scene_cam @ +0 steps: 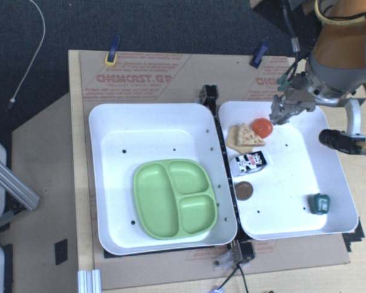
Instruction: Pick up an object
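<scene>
**Five loose things in the right bin, jaws low beside the tomato**

Five small things lie in the right bin (pixel 329 182). Nearest the jaws (pixel 279 116) is a red tomato (pixel 262 127), at the bin's far left part, touching a tan wedge (pixel 244 137) that looks like a sandwich or slice of bread. Just below that lies a black-and-white card or packet (pixel 250 161); its print is too small to read. A brown disc (pixel 243 191) sits below it near the bin's left wall, and a teal block (pixel 319 204) lies well apart, near the right corner.

The jaws hang just right of the tomato, over the bin's far edge. Whether they are spread or pressed together cannot be told; nothing shows between them. The arm (pixel 344 35) is cut off at the top right.

The left bin (pixel 110 133) holds a green divided plate (pixel 174 197). Both bins rest on a cardboard-covered table (pixel 165 78).
</scene>
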Available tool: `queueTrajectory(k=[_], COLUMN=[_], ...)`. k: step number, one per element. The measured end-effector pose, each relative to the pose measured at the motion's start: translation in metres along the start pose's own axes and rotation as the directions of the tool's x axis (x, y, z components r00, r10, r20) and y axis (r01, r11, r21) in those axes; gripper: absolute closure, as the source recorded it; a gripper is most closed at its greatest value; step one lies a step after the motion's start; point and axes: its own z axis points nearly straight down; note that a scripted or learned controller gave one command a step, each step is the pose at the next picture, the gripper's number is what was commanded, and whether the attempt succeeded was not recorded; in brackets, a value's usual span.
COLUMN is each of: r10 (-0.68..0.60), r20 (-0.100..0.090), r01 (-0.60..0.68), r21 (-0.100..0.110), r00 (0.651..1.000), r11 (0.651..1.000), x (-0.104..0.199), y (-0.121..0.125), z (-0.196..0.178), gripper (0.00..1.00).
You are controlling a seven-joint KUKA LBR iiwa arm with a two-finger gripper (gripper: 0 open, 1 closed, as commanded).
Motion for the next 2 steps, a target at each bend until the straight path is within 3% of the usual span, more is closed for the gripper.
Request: queueTrajectory(k=[1, 2], r10=[-0.001, -0.001], r20=[0.0, 0.0], r01=[0.001, 0.001], r21=[0.001, 0.003], r00=[1.0, 1.0], r11=[1.0, 1.0], x=[0.056, 0.113], y=[-0.005, -0.026], z=[0.007, 0.023], gripper=[1.0, 1.0])
